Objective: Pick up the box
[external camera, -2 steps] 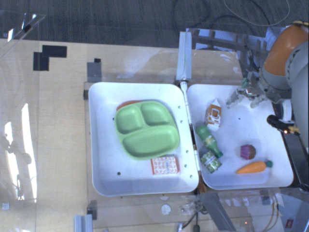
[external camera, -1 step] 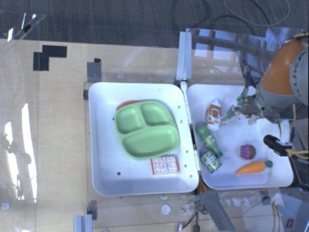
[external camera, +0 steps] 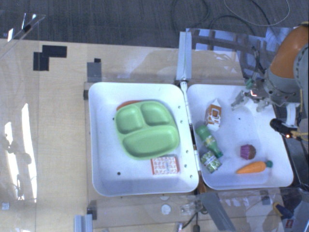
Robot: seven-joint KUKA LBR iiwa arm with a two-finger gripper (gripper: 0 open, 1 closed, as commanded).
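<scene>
A small flat box with a red and white pattern lies in the left bin, just in front of the green divided plate. My gripper hangs over the far right corner of the right bin, far from the box. Its two fingers are spread apart with nothing between them, so it is open. The grey arm with its orange band comes in from the right.
In the right bin lie an orange and white carton, a green bottle, a green can, a purple fruit and a carrot. A metal divider separates the bins. Something red peeks out behind the plate.
</scene>
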